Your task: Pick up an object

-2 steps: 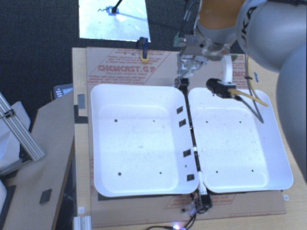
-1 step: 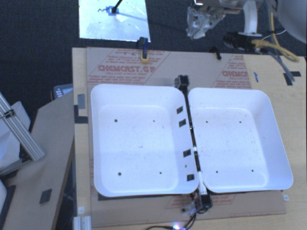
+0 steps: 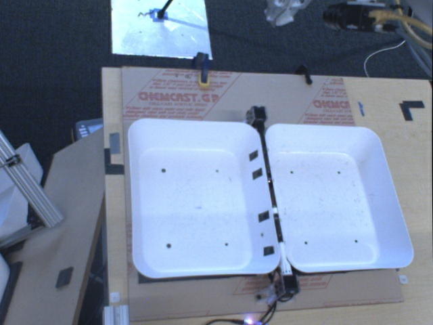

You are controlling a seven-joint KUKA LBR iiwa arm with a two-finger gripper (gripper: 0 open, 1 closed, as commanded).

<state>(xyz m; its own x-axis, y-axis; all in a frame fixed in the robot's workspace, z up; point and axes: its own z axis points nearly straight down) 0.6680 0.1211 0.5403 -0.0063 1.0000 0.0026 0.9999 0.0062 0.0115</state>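
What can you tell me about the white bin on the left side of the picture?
The left bin is a shallow white tray, seemingly moulded plastic, roughly square with rounded corners and a raised, sloping rim. Its flat floor carries four small dark dots near the corners and faint specks. It lies level on a brown board printed with red lettering. Its right edge meets the right bin along a seam bearing several small dark clips.

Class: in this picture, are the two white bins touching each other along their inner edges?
Touching: the camera view shows the left bin and right bin rims meeting along the middle seam, clipped together.
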